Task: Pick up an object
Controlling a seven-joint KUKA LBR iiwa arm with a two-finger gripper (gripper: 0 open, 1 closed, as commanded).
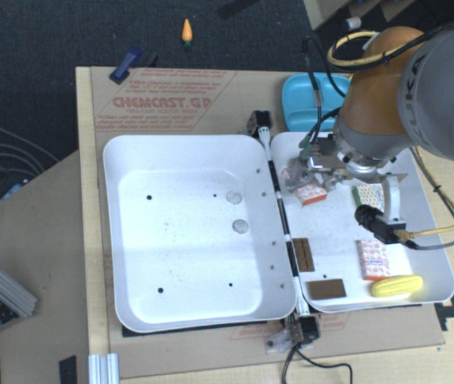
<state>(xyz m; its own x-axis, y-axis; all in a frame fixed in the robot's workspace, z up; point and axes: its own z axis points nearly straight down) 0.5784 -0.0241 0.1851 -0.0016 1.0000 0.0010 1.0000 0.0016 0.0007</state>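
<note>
- Left bin (pixel 178 246): just two small grey discs (pixel 237 213) toward its right side. Nothing there I'd go for, and they're well apart from the tool.
- Right bin (pixel 335 234), left edge: a brown bar (pixel 303 254) lies w/ its long axis running far-to-near. A brown block (pixel 327 289) sits just near of it, at the near rim.
- Gripper (pixel 315 171) hangs over the far-left part of the right bin. Can't tell from this angle whether it's released or clenched, and I see nothing held in it.
- Target, my pick: the small red-and-white packet (pixel 313 195). It lies flat on the bin floor just near of the gripper, almost under it. Long axis looks roughly left-right, tilted a bit.
- So the move is prob. a short shift toward the near side, then straight down. The grip should close across the short side, i.e. far-to-near.
- Further right: a green packet (pixel 368 194) sits partly under the arm, and a pink packet (pixel 372 258) lies toward the near side.
- Near-right corner: a yellow toy corn (pixel 396 286), long axis left-right. It's well apart from the gripper, so a backup only.
</note>
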